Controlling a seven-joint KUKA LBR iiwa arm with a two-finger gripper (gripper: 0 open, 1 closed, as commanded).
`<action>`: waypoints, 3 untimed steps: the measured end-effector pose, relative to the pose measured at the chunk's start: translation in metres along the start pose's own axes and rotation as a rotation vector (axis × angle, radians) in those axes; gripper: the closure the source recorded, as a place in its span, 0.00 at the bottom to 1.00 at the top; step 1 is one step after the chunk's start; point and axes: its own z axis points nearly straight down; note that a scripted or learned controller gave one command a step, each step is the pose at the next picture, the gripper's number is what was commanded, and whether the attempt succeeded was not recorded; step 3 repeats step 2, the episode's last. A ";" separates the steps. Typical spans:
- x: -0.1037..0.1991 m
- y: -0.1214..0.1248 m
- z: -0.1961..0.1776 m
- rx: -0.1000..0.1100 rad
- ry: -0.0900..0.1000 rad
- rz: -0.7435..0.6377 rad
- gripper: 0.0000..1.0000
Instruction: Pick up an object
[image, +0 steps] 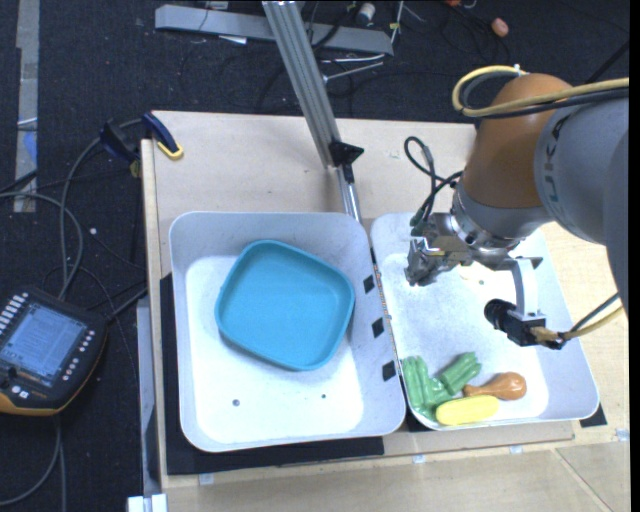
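arm (560, 150) cut off at right edge, tool (425, 262) fingers too small to read

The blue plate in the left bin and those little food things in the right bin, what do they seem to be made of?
The blue plate looks like moulded plastic: even colour, soft sheen, rounded raised rim. The green pieces, yellow piece and brown piece look like plastic or rubber toy food, with flat, saturated colours and smooth shapes; which of the two is unclear. The bins look like matte white plastic.

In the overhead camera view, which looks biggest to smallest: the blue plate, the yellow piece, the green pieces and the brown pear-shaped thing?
1. Blue plate, by far the largest.
2. Green pieces, taken together as a cluster.
3. Yellow piece.
4. Brown pear-shaped thing, though it looks close in size to the yellow piece, so that order is unsure.
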 end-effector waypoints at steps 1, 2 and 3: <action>0.048 0.029 -0.014 -0.001 0.000 0.001 1.00; 0.088 0.059 -0.009 0.001 -0.001 0.002 1.00; 0.088 0.059 -0.009 0.001 -0.001 0.002 1.00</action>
